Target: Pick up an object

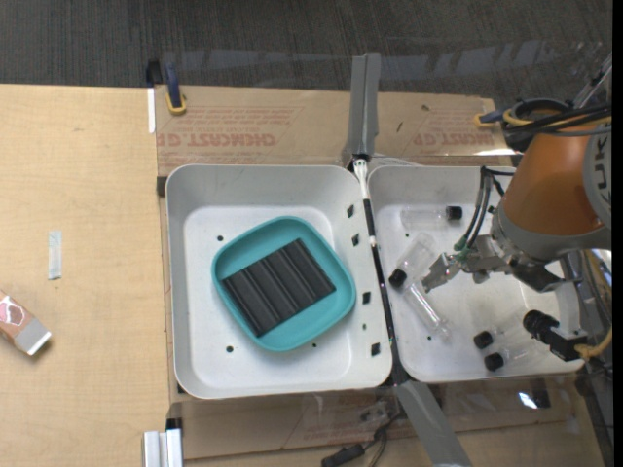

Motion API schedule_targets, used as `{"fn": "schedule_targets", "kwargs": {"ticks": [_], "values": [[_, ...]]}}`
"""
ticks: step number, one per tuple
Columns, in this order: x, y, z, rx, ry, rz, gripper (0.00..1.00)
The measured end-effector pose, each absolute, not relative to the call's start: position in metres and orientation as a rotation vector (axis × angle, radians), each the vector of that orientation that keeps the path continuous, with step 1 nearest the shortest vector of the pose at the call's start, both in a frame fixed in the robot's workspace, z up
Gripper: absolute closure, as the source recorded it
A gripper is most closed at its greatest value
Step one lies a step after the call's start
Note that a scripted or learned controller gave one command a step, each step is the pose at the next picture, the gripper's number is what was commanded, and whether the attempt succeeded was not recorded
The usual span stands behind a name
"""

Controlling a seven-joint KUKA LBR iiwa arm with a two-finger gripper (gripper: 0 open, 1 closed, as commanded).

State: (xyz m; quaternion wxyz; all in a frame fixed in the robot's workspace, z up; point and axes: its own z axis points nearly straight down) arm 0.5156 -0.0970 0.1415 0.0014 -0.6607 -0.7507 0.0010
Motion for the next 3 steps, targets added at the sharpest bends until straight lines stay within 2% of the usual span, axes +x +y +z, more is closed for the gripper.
{"fn": "schedule_targets", "kwargs": {"ticks": [1, 2, 3], "values": [[0.554, -0.111, 0.09, -2.051, -2.376, 0.003, 0.0], [0.62, -0.144, 0.099, -2.009, -2.416, 0.001, 0.0], [0.551, -0.174, 0.092, -1.898, -2.503, 0.0, 0.0]]}}
